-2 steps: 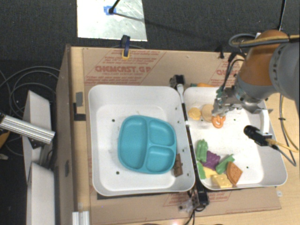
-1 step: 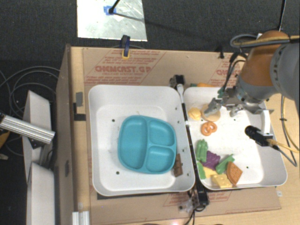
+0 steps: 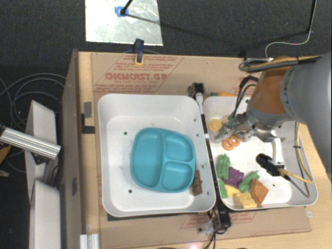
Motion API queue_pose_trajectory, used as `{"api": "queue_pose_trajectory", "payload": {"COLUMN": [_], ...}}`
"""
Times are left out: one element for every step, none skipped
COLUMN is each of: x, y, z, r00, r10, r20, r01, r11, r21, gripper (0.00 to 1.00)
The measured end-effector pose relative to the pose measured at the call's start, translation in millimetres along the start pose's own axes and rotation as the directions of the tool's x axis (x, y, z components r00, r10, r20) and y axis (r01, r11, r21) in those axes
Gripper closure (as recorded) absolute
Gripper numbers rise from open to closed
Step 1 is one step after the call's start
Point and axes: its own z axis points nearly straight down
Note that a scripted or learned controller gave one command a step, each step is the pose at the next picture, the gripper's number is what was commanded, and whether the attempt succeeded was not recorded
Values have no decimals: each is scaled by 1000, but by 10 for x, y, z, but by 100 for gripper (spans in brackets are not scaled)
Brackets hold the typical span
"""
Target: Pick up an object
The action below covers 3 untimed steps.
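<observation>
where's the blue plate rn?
The blue divided plate lies flat in the left bin, toward its right-centre. A small brown piece lies beside its lower right edge, near the divider between the bins.

you look down on a bench topped with brown printed cardboard (image 3: pixel 136 72), its red lettering upside down from your position. dark speckled carpet (image 3: pixel 41 30) surrounds the bench. a shiny metal sheet (image 3: pixel 123 14) lies on the floor beyond the far edge, catching bright light. at your left, black cables (image 3: pixel 21 90) loop on the carpet beside a pale framed structure (image 3: pixel 39 154) crossed by a ribbed aluminium bar (image 3: pixel 29 142).
</observation>
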Motion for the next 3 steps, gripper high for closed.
{"api": "queue_pose_trajectory", "payload": {"x": [-87,86,53], "y": [687,566,532], "z": [-43,-46,-46], "r00": [1000,1000,1000], "r10": [-7,-4,1], "r20": [3,1,2], "r01": [7,4,-1], "r11": [1000,1000,1000], "r21": [8,-5,-5], "gripper": [0,0,0]}}
